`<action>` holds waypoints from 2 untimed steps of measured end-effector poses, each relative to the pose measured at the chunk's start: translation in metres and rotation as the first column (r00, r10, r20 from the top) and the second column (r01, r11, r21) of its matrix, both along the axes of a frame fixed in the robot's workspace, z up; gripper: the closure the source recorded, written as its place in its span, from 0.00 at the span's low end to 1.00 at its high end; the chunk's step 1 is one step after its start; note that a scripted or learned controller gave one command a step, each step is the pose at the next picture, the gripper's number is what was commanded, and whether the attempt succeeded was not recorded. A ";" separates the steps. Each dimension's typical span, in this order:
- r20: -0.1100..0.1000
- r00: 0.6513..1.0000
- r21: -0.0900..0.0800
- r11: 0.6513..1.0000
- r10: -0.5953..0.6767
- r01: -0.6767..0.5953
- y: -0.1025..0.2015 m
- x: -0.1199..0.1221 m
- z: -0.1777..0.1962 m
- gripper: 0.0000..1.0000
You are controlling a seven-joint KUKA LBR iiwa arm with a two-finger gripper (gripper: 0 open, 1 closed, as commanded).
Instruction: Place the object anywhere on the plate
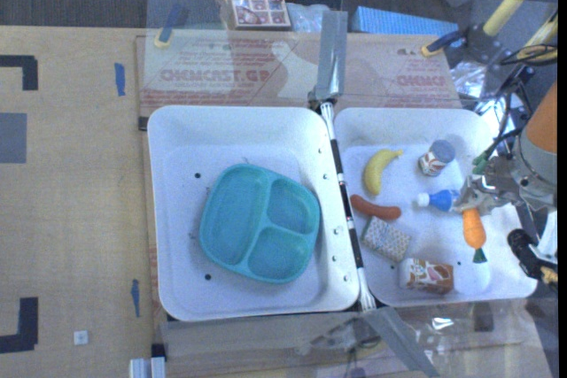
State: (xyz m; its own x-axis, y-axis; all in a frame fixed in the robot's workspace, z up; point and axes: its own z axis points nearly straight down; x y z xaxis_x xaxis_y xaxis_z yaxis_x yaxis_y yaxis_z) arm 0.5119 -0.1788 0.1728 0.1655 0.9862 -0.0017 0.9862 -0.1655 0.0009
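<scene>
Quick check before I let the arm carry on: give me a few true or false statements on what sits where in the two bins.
1. The teal plate lies in the left bin. True.
2. The banana rests on the plate. False: it lies in the right bin.
3. The carrot lies in the right bin, near the gripper. True.
4. The sausage lies in the left bin. False: it lies in the right bin, below the banana.
</scene>
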 end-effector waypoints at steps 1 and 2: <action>-0.001 0.999 0.001 0.999 -0.050 0.050 0.081 0.087 0.003 1.00; -0.003 0.991 0.002 0.991 0.135 -0.135 0.156 0.084 0.012 1.00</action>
State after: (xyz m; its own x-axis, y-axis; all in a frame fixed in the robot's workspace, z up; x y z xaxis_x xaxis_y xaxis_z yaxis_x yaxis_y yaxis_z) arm 0.5962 -0.0232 0.1846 0.0307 0.9995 0.0002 0.9995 -0.0307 -0.0023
